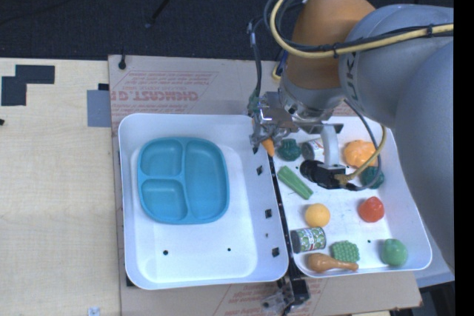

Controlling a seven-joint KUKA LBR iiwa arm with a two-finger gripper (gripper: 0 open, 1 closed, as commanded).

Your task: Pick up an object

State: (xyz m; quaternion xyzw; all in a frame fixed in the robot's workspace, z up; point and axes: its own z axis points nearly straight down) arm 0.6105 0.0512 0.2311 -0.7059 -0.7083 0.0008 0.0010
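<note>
Blocking pincer (268,135) fingertips: arm (333,63); grip state unclear.

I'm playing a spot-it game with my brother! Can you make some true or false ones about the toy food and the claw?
1. The blue divided plate sits in the left bin. True.
2. The red tomato lies on the blue plate. False: it lies in the right bin.
3. The small can is near the right bin's front edge. True.
4. The claw hovers over the blue plate. False: it is near the divide between the bins.
</note>
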